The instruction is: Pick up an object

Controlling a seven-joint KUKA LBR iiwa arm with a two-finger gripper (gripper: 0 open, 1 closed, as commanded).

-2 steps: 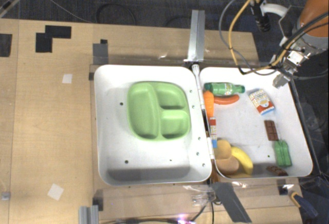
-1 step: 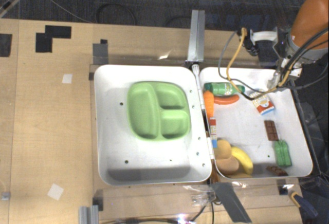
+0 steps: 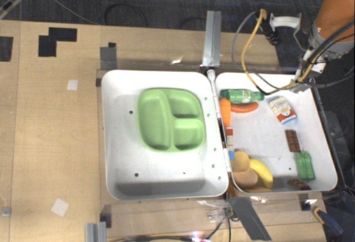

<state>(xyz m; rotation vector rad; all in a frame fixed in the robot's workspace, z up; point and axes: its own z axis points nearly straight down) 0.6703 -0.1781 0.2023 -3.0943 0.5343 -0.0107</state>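
While the small carton (image 3: 281, 109) lies flat and alone near the back edge of the right bin (image 3: 327, 141), it looks the likeliest pick, with bare white floor on every side of it. A green bottle (image 3: 240, 94) sits in that bin's back left corner just beside an orange carrot (image 3: 224, 111), a brown bar (image 3: 292, 140) and a green block (image 3: 304, 165) lie along the right wall, and a yellow banana (image 3: 262, 172) crowds a tan piece (image 3: 242, 166) at the front left corner. The left bin (image 3: 116, 124) bears a green divided tray (image 3: 170, 119) near its middle. The arm (image 3: 336, 5), grey with its orange band, hangs over the right bin's back right corner amid trailing cables; its gripper end is lost among them, so whether the jaws stand open or closed cannot be told, and nothing is seen held. A clean try would likely mean coming straight down over the carton's middle, jaws set across its narrower side, well clear of the wall
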